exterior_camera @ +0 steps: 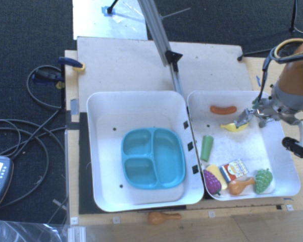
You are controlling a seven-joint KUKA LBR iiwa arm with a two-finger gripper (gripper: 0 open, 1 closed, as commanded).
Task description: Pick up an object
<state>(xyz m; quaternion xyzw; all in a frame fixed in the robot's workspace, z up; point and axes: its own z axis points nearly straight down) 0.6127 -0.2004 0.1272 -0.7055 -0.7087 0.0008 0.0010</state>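
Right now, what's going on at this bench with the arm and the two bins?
A grey and orange robot arm reaches in from the right over the right bin, its gripper down at the yellow banana toy. Whether it has hold of it is unclear. A toy sausage, green piece and other play food lie around. The left bin holds a blue divided tray.

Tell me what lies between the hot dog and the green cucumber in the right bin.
In the camera view, only bare bin floor separates hot dog from cucumber; the banana sits off to the side.
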